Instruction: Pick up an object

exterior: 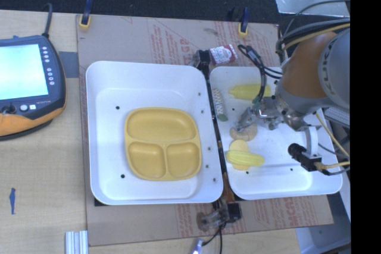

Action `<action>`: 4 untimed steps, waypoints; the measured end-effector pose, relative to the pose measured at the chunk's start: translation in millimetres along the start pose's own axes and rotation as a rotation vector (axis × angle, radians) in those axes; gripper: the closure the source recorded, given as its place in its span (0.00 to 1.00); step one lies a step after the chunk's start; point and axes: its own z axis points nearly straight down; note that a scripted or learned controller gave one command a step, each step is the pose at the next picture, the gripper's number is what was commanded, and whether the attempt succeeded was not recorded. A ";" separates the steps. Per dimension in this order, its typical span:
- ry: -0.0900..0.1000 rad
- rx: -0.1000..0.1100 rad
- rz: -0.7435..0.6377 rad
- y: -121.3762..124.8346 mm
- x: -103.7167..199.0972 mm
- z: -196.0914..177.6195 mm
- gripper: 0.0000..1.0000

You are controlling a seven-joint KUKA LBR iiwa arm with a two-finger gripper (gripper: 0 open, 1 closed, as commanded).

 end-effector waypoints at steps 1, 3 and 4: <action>0.000 -0.001 0.000 -16.3 6.4 0.1 0.00; -0.002 -0.001 -0.006 7.8 22.9 -10.6 1.00; 0.002 -0.005 -0.002 12.4 92.1 -101.6 1.00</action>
